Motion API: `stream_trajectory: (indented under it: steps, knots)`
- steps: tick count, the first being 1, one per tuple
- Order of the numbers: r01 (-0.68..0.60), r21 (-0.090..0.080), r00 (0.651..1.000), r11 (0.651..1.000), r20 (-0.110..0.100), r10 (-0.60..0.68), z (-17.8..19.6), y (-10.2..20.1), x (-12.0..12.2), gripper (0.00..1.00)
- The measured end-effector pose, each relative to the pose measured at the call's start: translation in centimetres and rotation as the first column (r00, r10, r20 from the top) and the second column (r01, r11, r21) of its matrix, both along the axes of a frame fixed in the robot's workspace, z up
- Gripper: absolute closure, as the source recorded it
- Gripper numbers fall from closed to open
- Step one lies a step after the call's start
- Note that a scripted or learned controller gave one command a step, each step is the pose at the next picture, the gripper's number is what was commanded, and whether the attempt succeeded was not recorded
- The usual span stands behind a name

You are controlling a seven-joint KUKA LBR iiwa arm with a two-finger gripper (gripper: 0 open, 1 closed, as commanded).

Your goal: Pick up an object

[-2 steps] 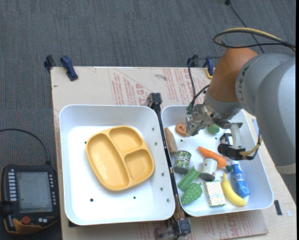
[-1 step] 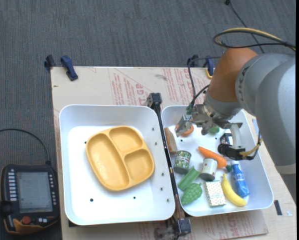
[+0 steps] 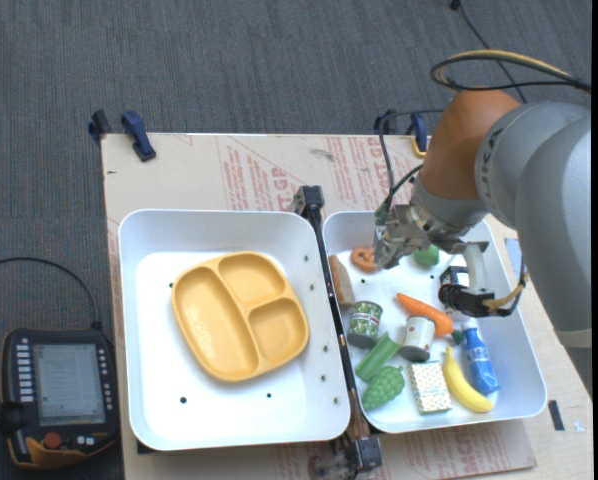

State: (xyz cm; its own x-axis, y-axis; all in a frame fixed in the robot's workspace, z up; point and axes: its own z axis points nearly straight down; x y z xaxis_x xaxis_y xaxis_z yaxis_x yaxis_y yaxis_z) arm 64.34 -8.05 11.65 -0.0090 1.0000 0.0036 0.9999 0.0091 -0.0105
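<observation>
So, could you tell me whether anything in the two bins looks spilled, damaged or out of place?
Nothing looks spilled or broken. The yellow plate lies flat in the left bin, turned at an angle to its walls. In the right bin, the banana, carrot and small can lie loosely jumbled, with the gripper above them.

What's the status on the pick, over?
End effector low in right bin, beside the orange piece. Nothing seen held. Carrot, can, banana crowded close by.
</observation>
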Motion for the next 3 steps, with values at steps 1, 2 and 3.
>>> stream_trajectory:
  steps: [1,2,3]
  knots:
    - [0.000,0.000,1.000,1.000,0.000,0.000,-0.01,0.00,-0.01,0.00]
    - [-0.001,0.001,1.000,1.000,0.000,0.001,0.98,-0.03,0.02,1.00]
    - [-0.001,0.000,1.000,1.000,-0.001,0.001,0.97,-0.02,0.02,0.00]
